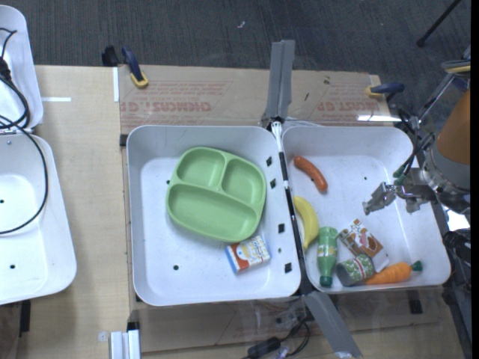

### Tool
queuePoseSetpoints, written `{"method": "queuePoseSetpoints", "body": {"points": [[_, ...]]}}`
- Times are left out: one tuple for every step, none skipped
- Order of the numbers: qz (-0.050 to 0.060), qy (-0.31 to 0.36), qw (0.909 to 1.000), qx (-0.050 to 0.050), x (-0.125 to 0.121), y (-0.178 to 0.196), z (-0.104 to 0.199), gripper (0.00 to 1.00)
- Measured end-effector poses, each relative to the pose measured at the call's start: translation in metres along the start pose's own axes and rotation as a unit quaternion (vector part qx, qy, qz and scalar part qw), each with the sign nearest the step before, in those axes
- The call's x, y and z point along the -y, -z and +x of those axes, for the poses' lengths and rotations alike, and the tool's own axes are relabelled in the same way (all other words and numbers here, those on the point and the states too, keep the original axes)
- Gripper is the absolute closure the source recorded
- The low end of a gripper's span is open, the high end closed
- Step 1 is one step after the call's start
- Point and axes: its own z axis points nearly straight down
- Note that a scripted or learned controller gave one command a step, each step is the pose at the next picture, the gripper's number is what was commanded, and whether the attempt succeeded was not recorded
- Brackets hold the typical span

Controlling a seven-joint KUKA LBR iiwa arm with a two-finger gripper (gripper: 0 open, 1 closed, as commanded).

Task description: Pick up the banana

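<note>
While hovering over the right shallow white bin (404, 144), near its right wall, metal two-finger gripper (376, 201) showing fingers apart, gripping nothing. Lying well apart from it, yellow curved banana (306, 221), against left wall of same bin, w/ orange-red sausage (310, 173) above and green plastic bottle (326, 254) just beside. Sitting in left white bin (142, 223): green three-compartment plate (217, 194), small juice carton (248, 254).

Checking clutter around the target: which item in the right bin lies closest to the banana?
The green bottle, lying right beside the banana; the sausage sits apart above, and the carrot lies farther right.
</note>
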Motion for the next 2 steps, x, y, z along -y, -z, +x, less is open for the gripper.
{"method": "queuePoseSetpoints", "body": {"points": [[0.000,-0.060,0.9982,0.001,-0.026,0.025,0.107,0.00],[0.001,-0.087,0.9962,0.001,-0.020,0.000,0.143,0.00]]}}
